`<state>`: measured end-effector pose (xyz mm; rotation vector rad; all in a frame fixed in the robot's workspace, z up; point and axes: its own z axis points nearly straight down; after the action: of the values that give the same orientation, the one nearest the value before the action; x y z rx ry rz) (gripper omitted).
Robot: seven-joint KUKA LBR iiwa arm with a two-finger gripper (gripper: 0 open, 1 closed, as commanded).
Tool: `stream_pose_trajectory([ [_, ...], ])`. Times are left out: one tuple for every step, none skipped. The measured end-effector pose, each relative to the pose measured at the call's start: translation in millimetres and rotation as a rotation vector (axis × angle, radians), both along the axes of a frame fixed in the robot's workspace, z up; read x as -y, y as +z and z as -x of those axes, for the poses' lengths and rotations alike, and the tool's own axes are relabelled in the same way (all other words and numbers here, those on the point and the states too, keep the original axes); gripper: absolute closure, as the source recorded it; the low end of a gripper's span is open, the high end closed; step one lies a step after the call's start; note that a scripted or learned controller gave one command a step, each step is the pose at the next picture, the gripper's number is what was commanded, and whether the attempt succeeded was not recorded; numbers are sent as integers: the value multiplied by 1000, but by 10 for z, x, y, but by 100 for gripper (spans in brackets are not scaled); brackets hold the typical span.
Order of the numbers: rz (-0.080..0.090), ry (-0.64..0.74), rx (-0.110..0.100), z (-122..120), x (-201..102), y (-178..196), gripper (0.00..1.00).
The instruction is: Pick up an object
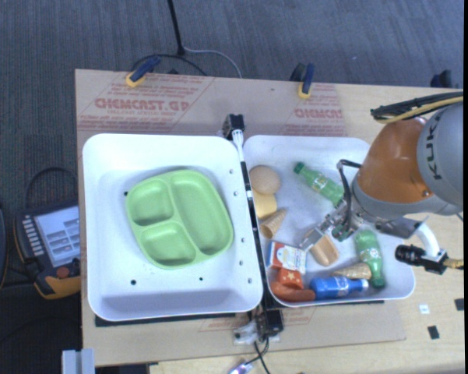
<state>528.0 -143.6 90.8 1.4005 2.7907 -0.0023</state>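
In the right bin, my gripper hangs low over the middle of the pile, just above a tan block. A green bottle lies right beside it on the right. A second green bottle lies behind it. To its left are a waffle cone, a yellow wedge and a tan bun. Along the front wall lie a red packet, a red sausage-like piece, a blue bottle and a pale banana-shaped piece. Nothing is visibly held.
The left bin holds a green divided plate. A black bar runs along the rim between the two bins. The arm's orange band covers the right bin's far right corner. Clamps grip the board's back edge.
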Motion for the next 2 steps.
stream_pose_trajectory([
  [-11,-143,-15,440,-627,935,100],
  [-12,-317,-15,442,-1143,1020,100],
])
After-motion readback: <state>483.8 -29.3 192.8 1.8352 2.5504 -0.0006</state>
